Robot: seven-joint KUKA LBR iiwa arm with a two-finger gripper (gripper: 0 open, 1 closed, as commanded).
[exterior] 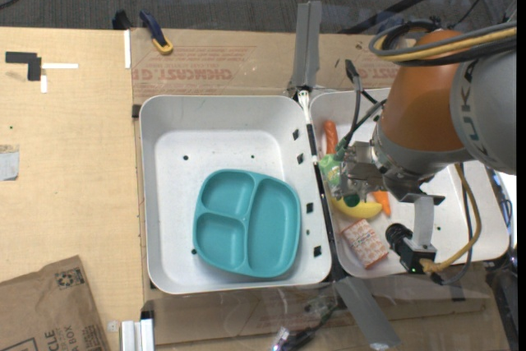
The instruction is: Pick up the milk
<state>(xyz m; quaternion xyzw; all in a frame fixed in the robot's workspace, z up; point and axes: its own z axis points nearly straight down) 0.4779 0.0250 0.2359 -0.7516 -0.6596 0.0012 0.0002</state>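
Note:
The milk (364, 243) looks like a small pinkish-white carton lying flat near the front left corner of the right bin (485, 247). The arm's orange band and grey wrist hang over that bin. The gripper (353, 185) points down among the items at the bin's left side, just behind the carton and over a yellow banana (362, 209). The milk lies apart from the gripper, a little nearer the front rim.
A teal divided plate (246, 222) sits in the left bin (164, 177). In the right bin, an orange carrot-like piece (330, 136) and a green item (329, 168) lie along the left wall, and a small orange piece (384, 201) sits beside the banana. Cables hang by the arm.

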